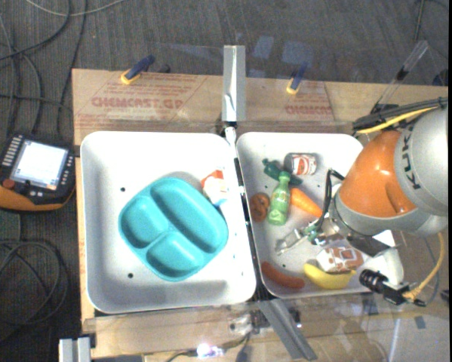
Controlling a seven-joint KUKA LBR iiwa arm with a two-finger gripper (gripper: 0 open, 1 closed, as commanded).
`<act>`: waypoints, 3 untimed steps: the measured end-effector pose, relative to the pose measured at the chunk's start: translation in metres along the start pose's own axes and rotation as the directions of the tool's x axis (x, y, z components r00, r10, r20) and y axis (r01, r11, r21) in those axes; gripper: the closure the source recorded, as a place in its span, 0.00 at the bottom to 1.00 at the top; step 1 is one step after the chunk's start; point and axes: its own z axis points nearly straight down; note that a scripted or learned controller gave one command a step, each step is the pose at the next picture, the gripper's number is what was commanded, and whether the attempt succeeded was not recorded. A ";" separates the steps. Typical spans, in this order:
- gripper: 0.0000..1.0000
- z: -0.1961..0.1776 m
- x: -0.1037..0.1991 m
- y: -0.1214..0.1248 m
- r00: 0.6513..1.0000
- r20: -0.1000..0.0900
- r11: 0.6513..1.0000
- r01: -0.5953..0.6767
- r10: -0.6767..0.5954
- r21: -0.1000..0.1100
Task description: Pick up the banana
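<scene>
The yellow banana [327,276] lies near the front edge of the right bin [248,164], curved side down. A small brown-and-white carton [343,257] rests against its upper side. My gripper [299,238] hangs low over the middle of the right bin, just up and left of the banana and not touching it. The grey arm with its orange band [376,187] reaches in from the right and hides the bin's right part.
In the right bin are a green bottle [280,200], a carrot [306,202], a can [301,164], a brown round piece [260,204] and a red sausage [282,276]. The left bin [97,157] holds a teal divided plate [174,227] and a red-white item [215,187].
</scene>
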 end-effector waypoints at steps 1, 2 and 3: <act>0.00 -0.071 0.008 -0.003 0.991 -0.012 0.991 0.132 -0.132 0.021; 0.00 0.002 -0.024 -0.011 0.851 -0.014 0.851 0.525 -0.525 0.007; 1.00 -0.007 -0.027 -0.007 0.852 -0.005 0.852 0.523 -0.523 0.002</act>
